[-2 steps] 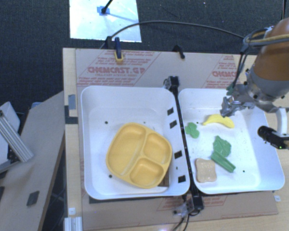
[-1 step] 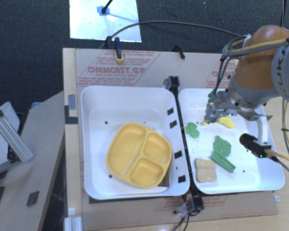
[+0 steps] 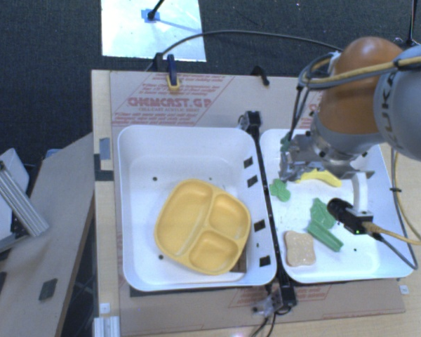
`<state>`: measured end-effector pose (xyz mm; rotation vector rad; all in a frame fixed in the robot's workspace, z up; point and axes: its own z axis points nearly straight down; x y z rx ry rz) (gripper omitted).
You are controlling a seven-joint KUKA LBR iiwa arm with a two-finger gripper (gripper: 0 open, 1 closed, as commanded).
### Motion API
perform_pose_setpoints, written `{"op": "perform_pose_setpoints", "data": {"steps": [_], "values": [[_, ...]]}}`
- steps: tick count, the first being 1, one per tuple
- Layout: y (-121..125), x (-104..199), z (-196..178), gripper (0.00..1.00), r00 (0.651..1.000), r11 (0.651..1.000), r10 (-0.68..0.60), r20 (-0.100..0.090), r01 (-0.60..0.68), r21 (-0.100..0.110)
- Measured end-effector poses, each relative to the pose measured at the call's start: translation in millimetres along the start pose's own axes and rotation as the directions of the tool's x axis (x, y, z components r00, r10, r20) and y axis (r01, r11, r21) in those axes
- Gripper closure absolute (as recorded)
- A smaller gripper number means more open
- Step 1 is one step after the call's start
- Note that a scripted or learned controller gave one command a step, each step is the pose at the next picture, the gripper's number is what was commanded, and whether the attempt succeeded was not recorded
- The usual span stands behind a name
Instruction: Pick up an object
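The gripper hangs low over the right bin, its grip state impossible to tell

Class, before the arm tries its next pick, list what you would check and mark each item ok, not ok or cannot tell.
1. Objects in the right bin: ok, banana, green pieces, toast slice.
2. Claw above the right bin: ok.
3. Claw holding something: cannot tell.
4. Yellow tray lies in the left bin, away from the arm: ok.
5. Cable crossing the right bin: not ok, possible snag.
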<state>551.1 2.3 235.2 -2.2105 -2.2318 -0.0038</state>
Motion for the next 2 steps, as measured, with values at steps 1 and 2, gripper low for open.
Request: {"op": "perform_pose_setpoints", "data": {"steps": [1, 2], "values": [[-9, 56, 12, 1.00, 1.000, 1.000, 0.000, 0.000, 0.000, 0.001], [-25, 107, 14, 1.00, 1.000, 1.000, -0.001, -0.001, 0.001, 0.002]]}}
